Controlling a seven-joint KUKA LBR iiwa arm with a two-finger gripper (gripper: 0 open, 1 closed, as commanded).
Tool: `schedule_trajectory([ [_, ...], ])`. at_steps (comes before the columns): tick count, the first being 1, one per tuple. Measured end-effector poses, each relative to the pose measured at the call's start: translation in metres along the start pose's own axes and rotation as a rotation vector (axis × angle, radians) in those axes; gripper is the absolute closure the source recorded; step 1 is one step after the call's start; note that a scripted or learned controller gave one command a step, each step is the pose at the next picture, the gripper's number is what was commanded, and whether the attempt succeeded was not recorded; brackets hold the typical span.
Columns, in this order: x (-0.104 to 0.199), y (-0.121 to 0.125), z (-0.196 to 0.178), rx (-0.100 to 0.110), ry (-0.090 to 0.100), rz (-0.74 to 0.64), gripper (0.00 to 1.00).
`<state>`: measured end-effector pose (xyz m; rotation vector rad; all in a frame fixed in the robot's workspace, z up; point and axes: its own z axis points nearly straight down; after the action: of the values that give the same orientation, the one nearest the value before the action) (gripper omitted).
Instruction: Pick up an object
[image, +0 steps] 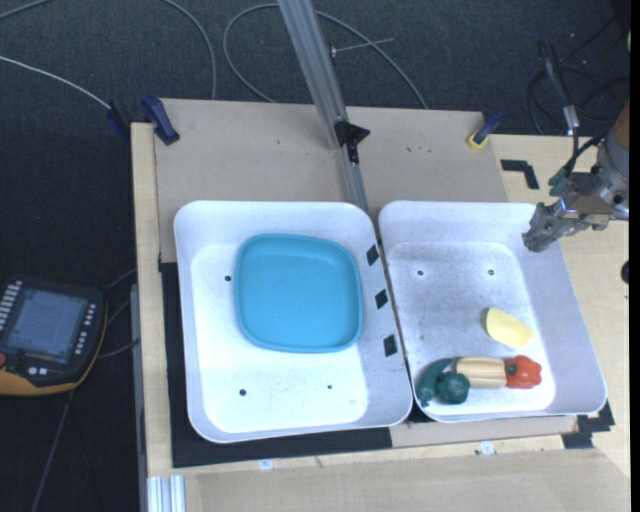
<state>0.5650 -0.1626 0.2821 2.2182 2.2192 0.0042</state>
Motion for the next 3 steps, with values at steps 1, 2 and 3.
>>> schedule_trajectory([
  [1, 0.048, 0.006, 0.000, 0.004, 0.002, -0.003, 1.00],
  [2, 0.097, 0.019, 0.021, 0.006, 0.002, -0.004, 1.00],
  [3, 0.140, 0.034, 0.035, 0.006, 0.002, -0.003, 1.00],
])
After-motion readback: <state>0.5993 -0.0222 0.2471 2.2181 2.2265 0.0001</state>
